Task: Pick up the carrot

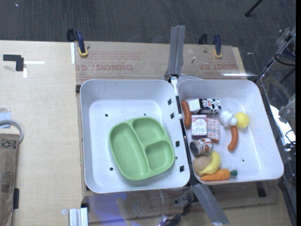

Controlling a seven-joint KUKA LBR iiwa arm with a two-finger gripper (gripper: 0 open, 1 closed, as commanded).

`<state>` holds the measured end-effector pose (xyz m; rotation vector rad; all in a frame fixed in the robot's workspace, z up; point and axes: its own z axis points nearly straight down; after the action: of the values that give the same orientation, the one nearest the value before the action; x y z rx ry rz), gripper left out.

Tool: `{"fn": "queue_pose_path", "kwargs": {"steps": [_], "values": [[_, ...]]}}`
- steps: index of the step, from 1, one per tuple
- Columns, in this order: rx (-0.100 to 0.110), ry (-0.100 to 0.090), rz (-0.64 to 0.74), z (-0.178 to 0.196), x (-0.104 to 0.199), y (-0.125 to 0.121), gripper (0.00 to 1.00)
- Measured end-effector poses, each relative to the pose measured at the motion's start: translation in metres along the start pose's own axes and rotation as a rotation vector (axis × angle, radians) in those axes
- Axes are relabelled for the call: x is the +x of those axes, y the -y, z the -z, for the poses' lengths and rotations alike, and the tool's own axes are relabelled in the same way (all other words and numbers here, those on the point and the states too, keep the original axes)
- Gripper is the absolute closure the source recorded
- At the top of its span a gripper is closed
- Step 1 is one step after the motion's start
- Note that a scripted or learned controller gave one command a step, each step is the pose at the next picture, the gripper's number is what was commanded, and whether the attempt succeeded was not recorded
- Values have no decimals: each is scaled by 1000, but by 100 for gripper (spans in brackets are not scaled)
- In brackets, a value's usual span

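Note:
The carrot (217, 175) is orange with a small green top at its right end. It lies flat along the front wall of the right bin (263, 121). A yellow banana (212, 164) rests just behind it, touching a round bread roll (201, 164).
The right bin also holds two sausages (186, 114) (233, 139), a black-and-white carton (207, 105), pink boxes (205, 126), a can (201, 147) and a yellow-and-white toy (235, 119). A green divided plate (142, 148) sits in the left bin (94, 126).

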<state>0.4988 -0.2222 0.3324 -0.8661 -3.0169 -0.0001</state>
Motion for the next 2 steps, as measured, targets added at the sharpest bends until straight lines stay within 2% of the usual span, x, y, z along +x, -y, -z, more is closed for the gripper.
{"fn": "queue_pose_path", "kwargs": {"steps": [1,2], "values": [[-2,1,446,-14,16,10,100],[-3,1,978,-41,8,4,100]]}}
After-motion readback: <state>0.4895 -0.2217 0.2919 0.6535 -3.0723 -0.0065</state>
